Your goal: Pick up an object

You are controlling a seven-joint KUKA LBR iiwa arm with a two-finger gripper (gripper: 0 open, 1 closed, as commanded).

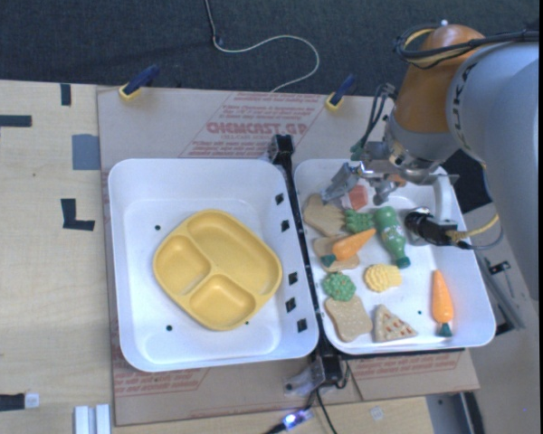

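While the pincer hangs low over the right bin, can't tell if it's clenched.
Toy food fills that bin: green bottle, carrot, corn. Yellow tray sits in the left bin.

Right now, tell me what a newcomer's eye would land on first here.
The yellow divided tray lying alone in the left bin stands out most. Next comes the right bin, crowded with toy food such as an orange carrot and a corn cob. The end effector hangs over its far end.
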